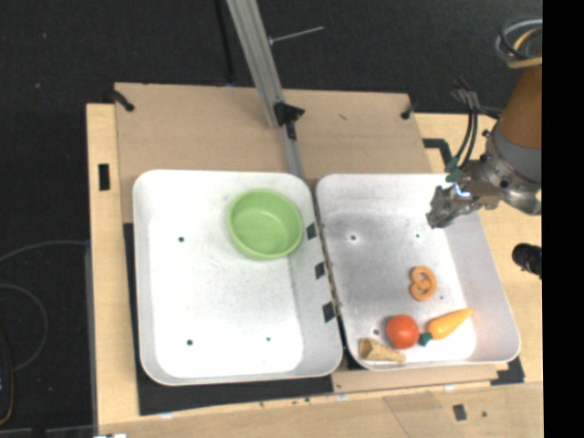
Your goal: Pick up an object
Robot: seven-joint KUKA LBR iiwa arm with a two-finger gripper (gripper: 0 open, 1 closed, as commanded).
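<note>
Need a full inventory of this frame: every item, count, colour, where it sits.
green bowl: 1, light green, upper middle of the left bin
pretzel toy: 1, orange-brown, right bin, middle right
tomato toy: 1, red with a green stem, near edge of the right bin
carrot toy: 1, orange-yellow, just right of the tomato, lying tilted
tan piece: 1, beige, near edge of the right bin, left of the tomato; too small to identify
left bin: 1, white, on the bench
right bin: 1, white, beside the left bin
metal pole: 1, grey, slanting down to the gap between the bins
arm: 1, grey with orange band, at the right
tool: 1, dark, over the right bin's far right corner, nothing visible in it
</note>
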